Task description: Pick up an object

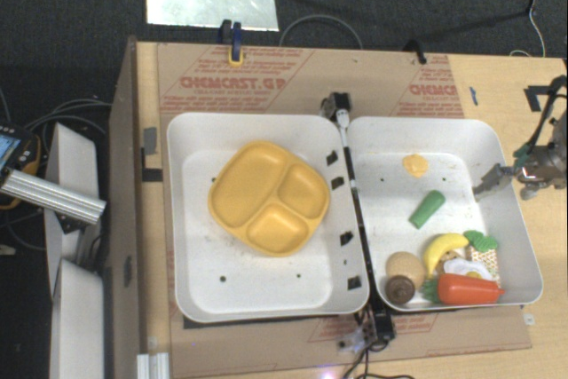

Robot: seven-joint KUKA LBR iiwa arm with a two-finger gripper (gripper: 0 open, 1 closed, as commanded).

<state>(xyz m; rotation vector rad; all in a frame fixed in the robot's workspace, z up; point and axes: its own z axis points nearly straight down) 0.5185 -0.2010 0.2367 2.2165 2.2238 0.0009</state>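
Observation:
The right bin (pixel 461 133) holds several toy foods. A small yellow piece (pixel 414 163) lies near its back, and a green cylinder (pixel 427 209) lies in the middle. At the front right are a banana (pixel 442 250), a tan and brown acorn-like piece (pixel 402 273), an orange-red carrot (pixel 468 288), a green leafy piece (pixel 480 240) and a white patterned item (pixel 482 262), all crowded together. My gripper (pixel 499 177) hangs over the right rim of this bin, to the right of the green cylinder and apart from every object. Nothing is seen held in it.
A yellow divided plate (pixel 269 197) lies in the left bin (pixel 200 280). A black divider (pixel 349 191) with clips runs between the bins. Cardboard (pixel 284 80) covers the bench behind them, with a blue clamp (pixel 233 38) at its back edge.

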